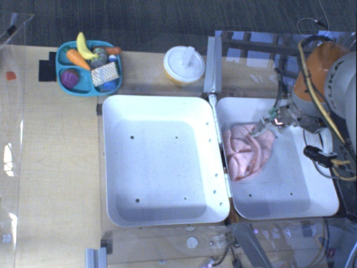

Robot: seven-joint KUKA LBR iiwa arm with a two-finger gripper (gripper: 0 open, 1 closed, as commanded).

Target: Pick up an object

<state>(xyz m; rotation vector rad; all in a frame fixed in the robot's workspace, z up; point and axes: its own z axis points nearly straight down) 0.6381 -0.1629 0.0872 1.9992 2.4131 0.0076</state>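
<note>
arm reaches leftward, tool [266,125] angled down.

Pink cloth [250,151]: soft, crumpled fabric, matt.
Left bin [162,161]: smooth white plastic, faint sheen.
Right bin [290,188]: smooth white plastic like its neighbour.
Desk [56,166]: pale wood-look surface, smooth, matt.
Blue tray [62,66]: glossy plastic.
Arm [334,82]: smooth grey casing, glossy orange band.
Floor [167,4]: dark, rough-textured carpet.

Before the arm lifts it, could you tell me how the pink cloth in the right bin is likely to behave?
The pink cloth lies crumpled in soft folds, so it will probably droop and stretch out rather than keep its shape. It looks thin, so likely light. Pushed, it would probably bunch up on the right bin floor instead of rolling.
</note>
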